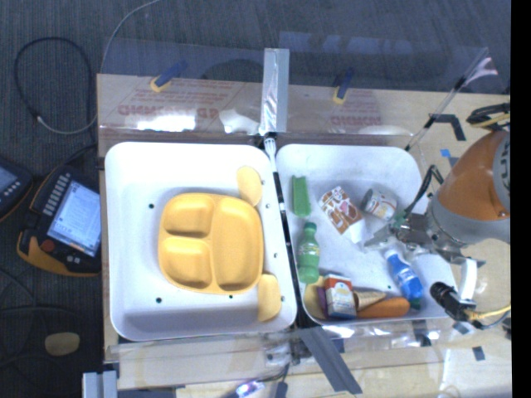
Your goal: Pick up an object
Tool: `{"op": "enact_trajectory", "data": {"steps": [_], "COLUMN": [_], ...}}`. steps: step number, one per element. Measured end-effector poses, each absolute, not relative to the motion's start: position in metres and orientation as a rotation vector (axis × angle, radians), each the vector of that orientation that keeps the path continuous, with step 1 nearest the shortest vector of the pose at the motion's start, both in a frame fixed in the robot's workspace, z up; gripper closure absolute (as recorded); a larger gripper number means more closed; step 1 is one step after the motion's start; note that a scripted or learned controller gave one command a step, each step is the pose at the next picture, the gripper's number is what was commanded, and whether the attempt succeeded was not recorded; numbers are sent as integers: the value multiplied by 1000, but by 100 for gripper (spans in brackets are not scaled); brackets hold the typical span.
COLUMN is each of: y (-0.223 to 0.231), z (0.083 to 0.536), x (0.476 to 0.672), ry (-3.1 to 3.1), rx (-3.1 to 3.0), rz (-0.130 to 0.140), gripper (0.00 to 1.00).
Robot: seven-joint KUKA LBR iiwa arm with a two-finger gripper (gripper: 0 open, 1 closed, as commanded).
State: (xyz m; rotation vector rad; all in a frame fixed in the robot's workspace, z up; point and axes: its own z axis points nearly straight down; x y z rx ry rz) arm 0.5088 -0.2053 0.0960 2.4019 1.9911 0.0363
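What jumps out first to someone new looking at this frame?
The big yellow divided tray in the left bin, taking up most of its floor. Next, the arm's orange band at the right edge, with the gripper reaching into the right bin. That bin holds a clutter: a green bottle, a blue bottle and an orange carrot-like piece along its near side.

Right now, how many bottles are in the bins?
2, both in the right bin: a green bottle by its left wall and a blue bottle near the gripper. Others could be hidden.

Gripper (397,230) low in the right bin (406,162), blue bottle (404,275) just beside it, green bottle (308,254) further left — yellow tray (211,242) well apart.
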Motion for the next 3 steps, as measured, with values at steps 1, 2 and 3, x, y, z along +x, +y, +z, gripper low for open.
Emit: {"op": "enact_trajectory", "data": {"steps": [1,2,3], "y": [-205,-198,-199], "z": [96,93,100], "x": [499,495,494], "ry": [1960,1933,1933], "rx": [2426,2451,2457], "rz": [41,33,27], "gripper": [0,0,100]}}
